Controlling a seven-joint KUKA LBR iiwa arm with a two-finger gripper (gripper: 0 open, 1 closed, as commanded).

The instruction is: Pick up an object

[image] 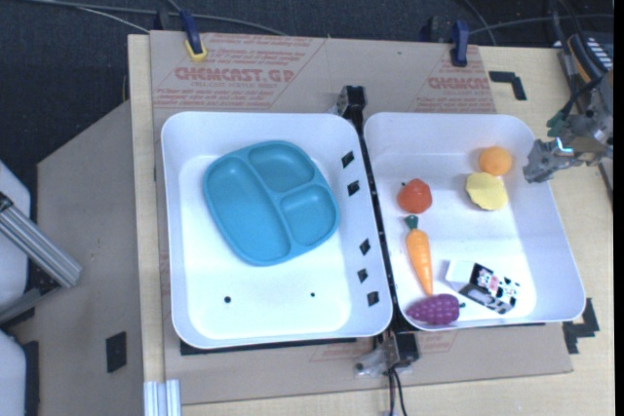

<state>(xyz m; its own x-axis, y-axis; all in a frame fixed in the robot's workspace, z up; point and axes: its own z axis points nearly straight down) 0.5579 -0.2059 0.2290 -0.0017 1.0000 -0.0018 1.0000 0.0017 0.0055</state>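
The right bin (pixel 546 239) holds several toy foods. An orange ball (pixel 495 161) lies at the back right, with a yellow lemon-like piece (pixel 487 191) touching it in front. A red tomato (pixel 414 196) sits near the bin's left wall, an orange carrot (pixel 419 256) lies in front of it, and purple grapes (pixel 434 310) rest at the front edge. A black-and-white patterned object (pixel 487 285) lies at the front right. My gripper (pixel 542 162) hangs over the bin's right rim, just right of the orange ball and apart from it.
The left bin (pixel 185 239) holds a blue three-part plate (pixel 271 201). A black divider strip (pixel 366 209) runs between the bins. Clamps (pixel 193 42) pin the cardboard at the back. Cables cross the dark floor behind the bench.
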